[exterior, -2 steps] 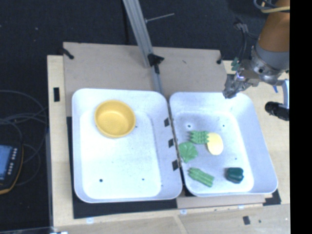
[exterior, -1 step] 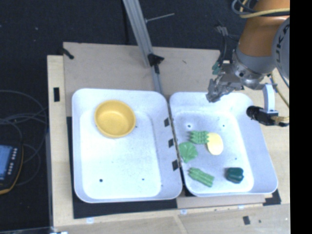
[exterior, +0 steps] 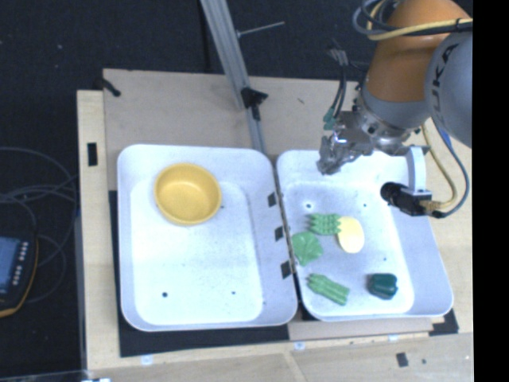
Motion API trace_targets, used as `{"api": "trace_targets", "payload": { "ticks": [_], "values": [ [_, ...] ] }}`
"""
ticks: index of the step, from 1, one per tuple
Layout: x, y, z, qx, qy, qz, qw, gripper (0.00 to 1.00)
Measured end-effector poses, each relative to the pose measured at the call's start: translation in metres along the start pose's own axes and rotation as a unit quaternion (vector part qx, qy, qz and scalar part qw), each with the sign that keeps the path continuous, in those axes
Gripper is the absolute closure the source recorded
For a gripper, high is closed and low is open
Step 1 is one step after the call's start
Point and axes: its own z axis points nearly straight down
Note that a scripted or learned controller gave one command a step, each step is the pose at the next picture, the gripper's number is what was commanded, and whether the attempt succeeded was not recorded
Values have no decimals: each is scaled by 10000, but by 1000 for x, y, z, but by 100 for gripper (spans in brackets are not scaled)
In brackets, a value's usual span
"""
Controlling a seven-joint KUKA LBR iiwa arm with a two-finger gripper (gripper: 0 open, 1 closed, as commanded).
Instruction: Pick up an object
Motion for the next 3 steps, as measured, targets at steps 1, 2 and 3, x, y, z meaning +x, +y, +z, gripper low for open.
{"api": "trace_targets", "payload": {
  "ticks": [1, 2, 3],
  "values": [
    [42, -12, 14, 6, -1, 1, 10000, 100],
    [90, -33, 11, 0, 3, -2, 10000, 100],
    [127, -55, 18, 6, 0, 2, 10000, 100]
  ]
}}
